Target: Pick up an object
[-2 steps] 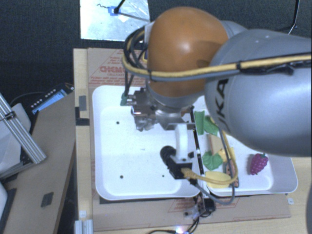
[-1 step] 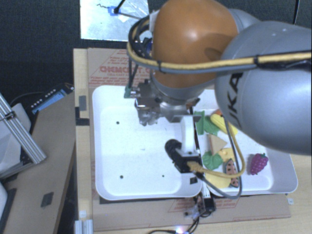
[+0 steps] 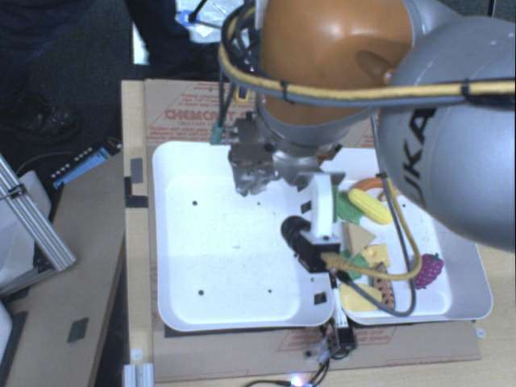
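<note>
The gripper [image 3: 251, 176] is hung over the left bin [image 3: 165, 240], near its 1 o'clock corner; whether it is open cannot be told. The approach step is judged in hand. The toys, a yellow corn cob [image 3: 367, 206] and purple grapes [image 3: 429, 270] among them, are heaped in the right bin [image 3: 476, 298], at 4 o'clock from the gripper. A move across and a descent onto one toy are called for next.

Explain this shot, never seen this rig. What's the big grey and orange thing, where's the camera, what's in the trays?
The big grey shape is a robot arm, and the orange band sits just above its wrist. It looks huge because the single camera is fixed above the bench, looking down at a slant, and the arm reaches in close under it from the picture's right.

At its end is the pincer, hanging over the picture-left bin. I see no item held by it.

The second white bin holds small toy foods, among them a yellow piece, a green piece and a purple grape bunch. Both bins rest on a cardboard sheet.
</note>
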`<state>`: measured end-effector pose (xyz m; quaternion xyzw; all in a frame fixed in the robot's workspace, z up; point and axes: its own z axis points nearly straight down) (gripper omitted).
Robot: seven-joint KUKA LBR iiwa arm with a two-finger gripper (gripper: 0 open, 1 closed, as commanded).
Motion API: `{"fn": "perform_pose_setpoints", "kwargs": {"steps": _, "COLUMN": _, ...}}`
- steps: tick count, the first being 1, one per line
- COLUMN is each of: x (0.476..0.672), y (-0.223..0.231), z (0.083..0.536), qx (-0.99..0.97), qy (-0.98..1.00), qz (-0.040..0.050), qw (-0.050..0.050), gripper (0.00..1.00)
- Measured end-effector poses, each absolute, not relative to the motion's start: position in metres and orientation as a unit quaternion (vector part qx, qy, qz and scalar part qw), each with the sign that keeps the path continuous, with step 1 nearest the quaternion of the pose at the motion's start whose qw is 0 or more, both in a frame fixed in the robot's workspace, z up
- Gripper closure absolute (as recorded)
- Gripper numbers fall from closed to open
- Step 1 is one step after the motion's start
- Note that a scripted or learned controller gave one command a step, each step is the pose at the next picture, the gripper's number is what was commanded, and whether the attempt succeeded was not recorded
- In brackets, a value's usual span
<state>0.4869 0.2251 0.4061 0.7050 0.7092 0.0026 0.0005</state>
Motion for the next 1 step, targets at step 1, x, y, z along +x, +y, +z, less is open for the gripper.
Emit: {"fn": "perform_pose_setpoints", "kwargs": {"steps": 1, "x": 0.5629, "y": 0.2339, "z": 0.4287, "qx": 0.707, "qy": 0.707, "qz": 0.0032, "qw": 0.002, "gripper": 1.00}}
